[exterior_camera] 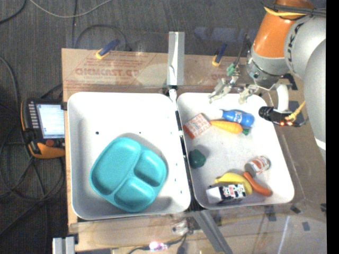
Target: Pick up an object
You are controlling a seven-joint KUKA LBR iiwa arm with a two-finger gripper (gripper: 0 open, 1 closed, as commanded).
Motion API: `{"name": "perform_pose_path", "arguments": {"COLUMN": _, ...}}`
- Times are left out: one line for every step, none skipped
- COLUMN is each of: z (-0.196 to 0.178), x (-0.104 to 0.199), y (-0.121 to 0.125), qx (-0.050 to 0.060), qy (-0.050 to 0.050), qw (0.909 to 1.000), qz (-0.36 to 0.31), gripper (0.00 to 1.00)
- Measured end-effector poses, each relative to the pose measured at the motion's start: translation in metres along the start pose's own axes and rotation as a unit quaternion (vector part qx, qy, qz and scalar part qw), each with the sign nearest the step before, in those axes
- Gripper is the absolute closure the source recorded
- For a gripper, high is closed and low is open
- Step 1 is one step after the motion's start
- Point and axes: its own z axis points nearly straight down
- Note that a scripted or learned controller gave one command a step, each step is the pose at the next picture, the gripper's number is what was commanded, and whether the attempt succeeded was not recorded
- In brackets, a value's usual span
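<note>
White bins sit side by side; the end effector (pixel 233 89) hangs over the right bin's (pixel 283 165) far edge, fingers spread and bare. Nothing is lifted yet: blue bottle (pixel 238 117) and carrot (pixel 228 126) lie just below it, so the whole pick remains.

Your pickable things, all loose in the right bin (pixel 280 142)

You have a blue bottle (pixel 238 117) touching a carrot (pixel 228 126), a red-and-white box (pixel 197 125), a green ball (pixel 197 159), a can (pixel 257 165), a banana (pixel 233 179), a sausage (pixel 257 184), a carton (pixel 226 193).
</note>
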Motion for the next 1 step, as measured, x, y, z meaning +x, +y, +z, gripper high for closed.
{"name": "perform_pose_path", "arguments": {"z": 0.0677, "x": -0.0434, "y": -0.0269, "qx": 0.0, "qy": -0.002, "qw": 0.9982, "qz": -0.059, "gripper": 0.0}}
